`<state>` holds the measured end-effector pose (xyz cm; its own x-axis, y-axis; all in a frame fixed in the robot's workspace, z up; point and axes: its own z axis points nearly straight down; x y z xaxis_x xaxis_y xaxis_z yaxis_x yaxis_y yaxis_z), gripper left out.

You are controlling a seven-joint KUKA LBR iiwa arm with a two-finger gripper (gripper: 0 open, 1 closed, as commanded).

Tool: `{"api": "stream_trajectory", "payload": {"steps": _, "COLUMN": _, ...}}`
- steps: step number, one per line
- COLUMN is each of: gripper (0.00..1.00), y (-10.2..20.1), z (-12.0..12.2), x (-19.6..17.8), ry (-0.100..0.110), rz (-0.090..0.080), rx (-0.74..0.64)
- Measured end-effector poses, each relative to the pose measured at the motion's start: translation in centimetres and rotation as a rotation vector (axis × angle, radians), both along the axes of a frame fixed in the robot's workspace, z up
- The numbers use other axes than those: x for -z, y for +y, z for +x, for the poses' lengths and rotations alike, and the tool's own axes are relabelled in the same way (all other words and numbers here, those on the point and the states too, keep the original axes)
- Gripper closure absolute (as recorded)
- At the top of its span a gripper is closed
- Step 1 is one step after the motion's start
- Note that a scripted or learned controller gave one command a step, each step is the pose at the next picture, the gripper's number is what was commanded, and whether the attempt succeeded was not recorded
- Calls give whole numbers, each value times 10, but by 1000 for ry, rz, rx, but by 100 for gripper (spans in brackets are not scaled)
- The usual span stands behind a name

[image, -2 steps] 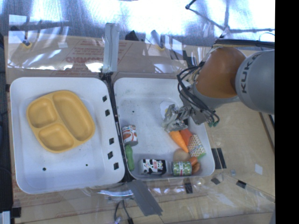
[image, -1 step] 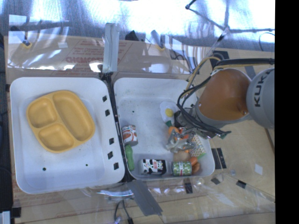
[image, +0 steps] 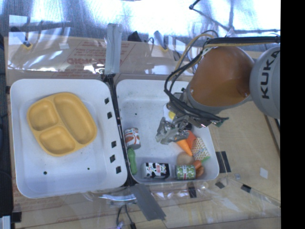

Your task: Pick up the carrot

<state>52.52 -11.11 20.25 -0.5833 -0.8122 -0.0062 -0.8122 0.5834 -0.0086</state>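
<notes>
The carrot (image: pixel 186 144) is a short orange wedge lying in the right bin (image: pixel 143 99), near its right wall. My gripper (image: pixel 170 130) hangs low in that bin, its metal tip just to the left of the carrot's upper end and close against it. The wrist and the orange band (image: pixel 219 78) hide the bin's upper right part. From this slant I cannot make out whether anything is gripped.
Around the carrot lie a patterned cone (image: pixel 201 149), a tan round item (image: pixel 184 159), a green can (image: pixel 186 171), a black-and-white box (image: pixel 156 170), a green vegetable (image: pixel 132 160) and a red-and-white can (image: pixel 132 137). The left bin (image: pixel 28 175) holds a yellow divided plate (image: pixel 59 123).
</notes>
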Motion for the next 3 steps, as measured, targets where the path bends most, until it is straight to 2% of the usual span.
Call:
{"api": "stream_trajectory", "payload": {"steps": 1, "gripper": 100, "y": -37, "z": -2, "x": -67, "ry": 6, "rz": -4, "rx": -607}}
{"api": "stream_trajectory", "payload": {"steps": 2, "gripper": 100, "y": -9, "z": -26, "x": -11, "ry": 14, "rz": 1, "rx": -160}}
{"api": "stream_trajectory", "payload": {"steps": 3, "gripper": 100, "y": -25, "z": -31, "x": -31, "ry": 7, "rz": -3, "rx": -650}}
